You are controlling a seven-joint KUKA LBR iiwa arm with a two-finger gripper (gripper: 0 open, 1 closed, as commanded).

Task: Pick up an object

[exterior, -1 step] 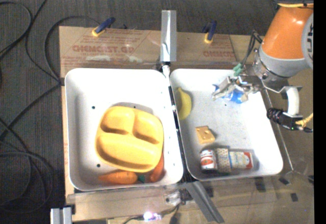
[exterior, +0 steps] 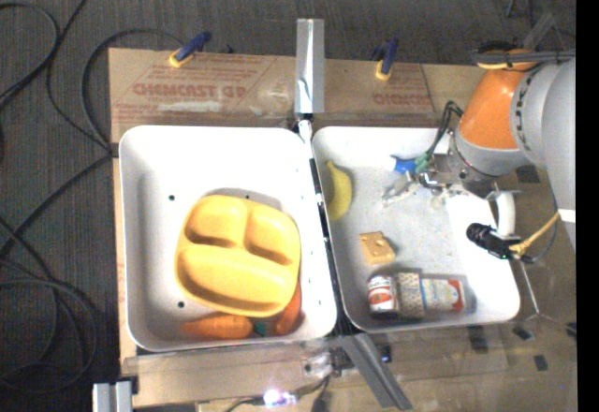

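Yellow banana (exterior: 338, 190) lies at the left wall of the right bin (exterior: 505, 307), upright along the divider. Nearer the bin's middle sits a tan cracker (exterior: 376, 246), and toward the near edge a can (exterior: 416, 294) lies on its side. The gripper (exterior: 412, 178) hangs low in the bin's far part, to the banana's right and apart from it, beyond the cracker, with the can well off. Whether it is spread or closed I cannot tell; nothing shows clamped in it. A small blue thing (exterior: 404, 163) sits just by it, too small to name. This looks like the approach step, no grasp made. Next move, I judge: settle over one object, descend squarely, close, then lift. The left bin (exterior: 140, 213) holds a yellow tray (exterior: 241, 256) over a carrot (exterior: 217, 327).
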